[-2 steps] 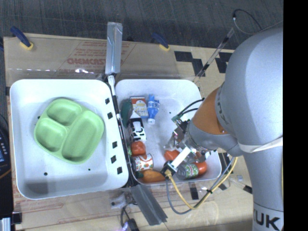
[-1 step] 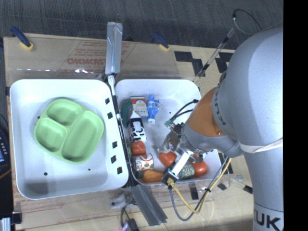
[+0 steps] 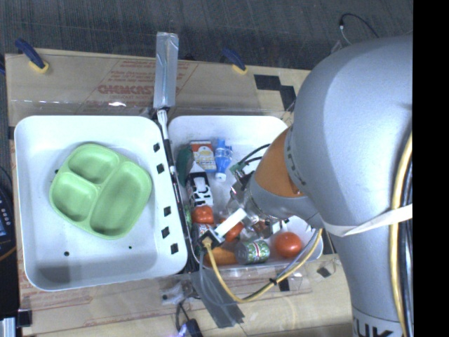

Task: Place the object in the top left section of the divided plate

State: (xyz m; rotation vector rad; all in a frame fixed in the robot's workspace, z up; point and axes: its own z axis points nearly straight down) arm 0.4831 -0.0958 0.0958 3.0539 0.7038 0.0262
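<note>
Hand (image 3: 235, 223): lowered into the right bin among the clutter, at the end of the grey arm (image 3: 351, 160) with its orange band (image 3: 277, 170); whether it is wide, narrow or holding anything cannot be told, since the wrist and cables cover it.

Left shallow white bin (image 3: 42, 258): one light green divided plastic plate (image 3: 100, 189) with three sections, lying toward the bin's left and centre. All three sections look bare, including the top left one.

Right shallow white bin (image 3: 231, 125): a crowded heap of small objects, so the task's object lies somewhere here, apart from the plate. Visible are one small blue and white bottle (image 3: 222, 156), one small carton with a red and white label (image 3: 203, 156), one dark green item (image 3: 184, 161) against the left wall, one black packet with white lettering (image 3: 199, 188), one red round tomato-like piece (image 3: 286, 244), one orange carrot-like piece (image 3: 223, 256), one small can with a green and red label (image 3: 254, 251), and one small red piece (image 3: 203, 215) near the hand. Others are too hidden to name.

Between the bins: one strip of grey tape (image 3: 165, 69) running up from the shared wall.

Table (image 3: 91, 83): brown cardboard with faint red printing, under both bins; two blue clamps (image 3: 31, 55) grip its far edge. One yellow cable (image 3: 231, 290) loops below the right bin. Beyond the table, dark ribbed floor (image 3: 84, 5).
</note>
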